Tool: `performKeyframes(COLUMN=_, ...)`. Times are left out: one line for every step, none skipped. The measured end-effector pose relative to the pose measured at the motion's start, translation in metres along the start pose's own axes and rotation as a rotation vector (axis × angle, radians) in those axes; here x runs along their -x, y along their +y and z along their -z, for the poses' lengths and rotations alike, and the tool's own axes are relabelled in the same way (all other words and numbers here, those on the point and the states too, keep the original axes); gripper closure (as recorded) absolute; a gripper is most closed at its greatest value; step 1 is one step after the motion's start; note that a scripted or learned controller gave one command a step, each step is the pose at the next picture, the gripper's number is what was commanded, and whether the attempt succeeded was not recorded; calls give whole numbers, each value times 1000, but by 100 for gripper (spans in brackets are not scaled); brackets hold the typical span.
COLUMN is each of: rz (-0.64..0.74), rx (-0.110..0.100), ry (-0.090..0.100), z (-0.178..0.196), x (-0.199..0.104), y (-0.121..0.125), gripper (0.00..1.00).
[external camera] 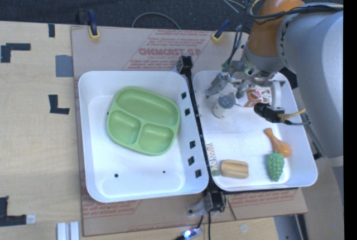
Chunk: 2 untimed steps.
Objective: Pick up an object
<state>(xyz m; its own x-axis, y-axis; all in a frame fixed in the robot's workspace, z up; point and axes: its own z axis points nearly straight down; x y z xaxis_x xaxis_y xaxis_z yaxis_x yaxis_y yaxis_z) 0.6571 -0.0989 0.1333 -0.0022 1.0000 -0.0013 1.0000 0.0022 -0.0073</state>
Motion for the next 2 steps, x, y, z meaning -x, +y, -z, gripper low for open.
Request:
performKeyframes(rz=0, rx=4, ry=-1, z=-52, x=0, y=0, gripper=0)
performKeyframes(rz=1, rx=6, ry=0, z=-39, x=-2, y=1, gripper=100)
